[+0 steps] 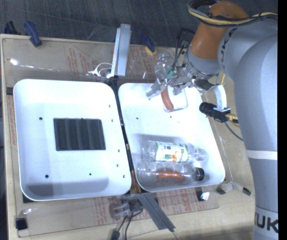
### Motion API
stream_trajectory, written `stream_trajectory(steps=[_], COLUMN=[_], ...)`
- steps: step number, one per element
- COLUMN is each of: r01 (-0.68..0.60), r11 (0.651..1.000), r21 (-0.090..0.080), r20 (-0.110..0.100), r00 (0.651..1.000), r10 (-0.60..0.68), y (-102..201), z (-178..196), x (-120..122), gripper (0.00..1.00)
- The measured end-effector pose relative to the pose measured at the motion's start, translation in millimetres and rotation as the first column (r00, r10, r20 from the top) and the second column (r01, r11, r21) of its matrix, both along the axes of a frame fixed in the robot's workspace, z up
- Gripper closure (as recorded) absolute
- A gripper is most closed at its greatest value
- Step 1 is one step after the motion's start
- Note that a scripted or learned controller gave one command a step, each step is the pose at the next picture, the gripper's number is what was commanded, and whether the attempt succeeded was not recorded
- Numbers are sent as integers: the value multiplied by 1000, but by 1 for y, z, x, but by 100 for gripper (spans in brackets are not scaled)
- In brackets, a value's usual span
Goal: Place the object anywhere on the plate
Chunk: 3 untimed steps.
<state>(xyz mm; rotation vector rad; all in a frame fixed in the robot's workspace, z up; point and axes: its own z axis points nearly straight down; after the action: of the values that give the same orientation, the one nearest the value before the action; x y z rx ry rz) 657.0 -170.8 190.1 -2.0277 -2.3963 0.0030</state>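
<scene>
A small reddish-brown sausage-shaped object [167, 100] hangs upright over the far part of the right bin [211, 134]. My gripper [168, 95] is shut on it, its clear fingers [156, 88] on either side of its upper end. The plate [79, 134], a dark grey ribbed rectangle, lies flat in the middle of the left bin [28, 109], well to the left of the gripper and nearer the front. The divider between the two bins lies between gripper and plate.
Two clear plastic bottles lie on their sides at the front of the right bin: one with a white and green label [172, 152], one with a black cap [168, 174]. A grey upright bar [121, 49] stands behind the bins' junction. Blue clamps [32, 33] hold the bench's far edge.
</scene>
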Motion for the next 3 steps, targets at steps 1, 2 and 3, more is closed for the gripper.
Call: stream_trajectory(steps=[1,2,3], r01=[252,361,299], r11=[968,933,954], r21=[-1,-3,-1], r20=[-4,-5,-5], r00=[968,933,954], r10=[-252,-361,-299], y=[69,54,117], z=[51,85,103], x=[-38,-77,-88], gripper=[100,100,100])
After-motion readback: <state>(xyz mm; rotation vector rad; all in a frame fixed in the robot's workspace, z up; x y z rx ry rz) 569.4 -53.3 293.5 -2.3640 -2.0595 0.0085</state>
